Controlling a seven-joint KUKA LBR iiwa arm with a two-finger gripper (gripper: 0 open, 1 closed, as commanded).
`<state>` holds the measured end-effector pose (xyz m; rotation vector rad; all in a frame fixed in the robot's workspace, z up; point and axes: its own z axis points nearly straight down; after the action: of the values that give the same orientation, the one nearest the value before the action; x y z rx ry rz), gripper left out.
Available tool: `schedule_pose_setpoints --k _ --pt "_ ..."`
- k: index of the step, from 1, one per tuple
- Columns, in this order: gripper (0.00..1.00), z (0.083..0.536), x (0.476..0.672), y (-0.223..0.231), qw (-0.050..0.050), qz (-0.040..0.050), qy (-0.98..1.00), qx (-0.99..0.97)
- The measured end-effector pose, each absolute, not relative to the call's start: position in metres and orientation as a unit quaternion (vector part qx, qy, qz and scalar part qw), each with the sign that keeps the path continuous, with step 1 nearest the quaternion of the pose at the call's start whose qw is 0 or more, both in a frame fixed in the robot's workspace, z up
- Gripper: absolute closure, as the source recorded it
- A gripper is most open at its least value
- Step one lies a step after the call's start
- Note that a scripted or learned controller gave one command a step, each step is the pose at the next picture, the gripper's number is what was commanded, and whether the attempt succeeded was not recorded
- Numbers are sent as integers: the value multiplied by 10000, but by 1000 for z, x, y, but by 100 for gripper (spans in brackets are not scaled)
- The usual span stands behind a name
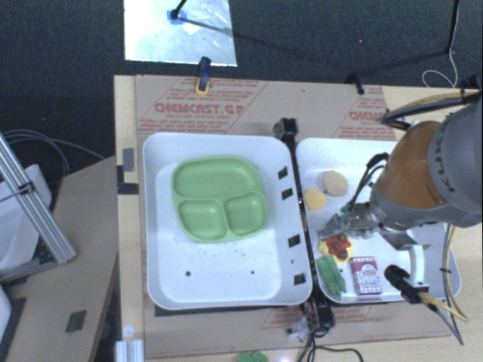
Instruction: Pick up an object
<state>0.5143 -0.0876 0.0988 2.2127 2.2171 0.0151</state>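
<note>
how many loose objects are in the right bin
5 visible: a tan round piece, a yellow piece, a red-and-yellow item, a green item and a red box. The arm may hide more.

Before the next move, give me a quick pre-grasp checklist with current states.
1. Gripper over the right bin: ok.
2. Graspable items nearby, red-yellow toy and green item just below the gripper: ok.
3. Finger opening: cannot tell.
4. Something held already: cannot tell.
5. Red box and two round pieces lying apart from the gripper: ok.
6. Green tray in the left bin, away from the arm: ok.
</note>
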Motion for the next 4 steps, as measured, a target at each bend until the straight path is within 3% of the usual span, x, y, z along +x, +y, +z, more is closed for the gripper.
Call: schedule_pose_setpoints --k 1,4 --pt "0 84 486 -83 -10 -1 7073 7069" --pt "0 84 487 -83 2 5 7074 7068"
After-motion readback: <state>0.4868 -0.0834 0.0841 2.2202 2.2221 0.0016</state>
